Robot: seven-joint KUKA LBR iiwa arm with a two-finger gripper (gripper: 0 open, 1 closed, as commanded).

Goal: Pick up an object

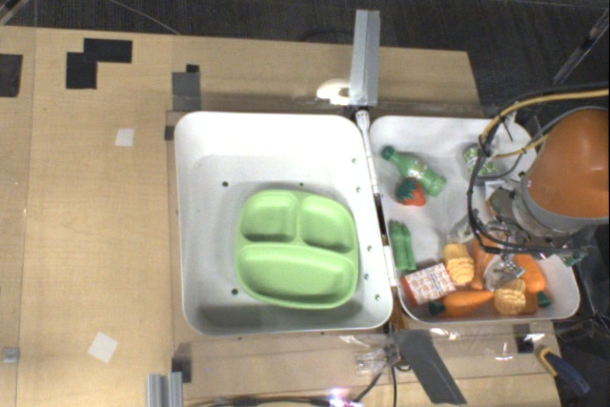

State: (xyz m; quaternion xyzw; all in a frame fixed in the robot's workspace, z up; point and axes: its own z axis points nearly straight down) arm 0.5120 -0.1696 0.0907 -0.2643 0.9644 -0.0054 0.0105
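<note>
The arm's orange band (570, 162) is seen over the right bin (434, 136), with the gripper (503, 270) lowered into the crowded near corner among the toy foods. What the gripper has hold of, if anything, cannot be told, since the wrist and cables hide the tip.

The likeliest target is judged to be the corn cob (459, 264) or the carrot (467, 302), which lie touching one another beside a red-and-white carton (428, 282). A clean grasp would be best made on a single item taken across its narrow side, so that neighbours are not dragged along (the pile is tight here). The lift should be kept straight until the bin wall is cleared. The left bin (205, 205) bears a green divided plate (295, 248).
</note>
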